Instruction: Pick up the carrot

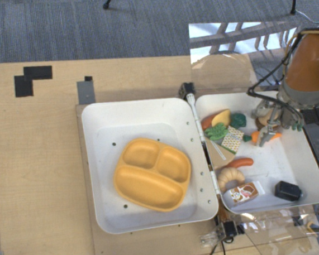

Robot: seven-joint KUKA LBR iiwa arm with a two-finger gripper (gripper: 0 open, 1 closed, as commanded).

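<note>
Hand [270,132] low over carrot [257,137] in right bin [316,176] — grip unclear, carrot partly hidden.

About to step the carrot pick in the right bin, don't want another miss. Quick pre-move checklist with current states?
1. Carrot located: ok, small orange piece in the right bin, partly hidden under the gripper.
2. Gripper lined up over the carrot: ok, it sits right at it.
3. Carrot seen between the fingers: cannot tell, too small and blurred.
4. Neighbours apart from the carrot: not ok, the green checkered packet lies just to its left in the view, with the dark green vegetable close by.
5. Lift path: ok, the sausage and black block lie nearer the camera, away from the gripper.
</note>
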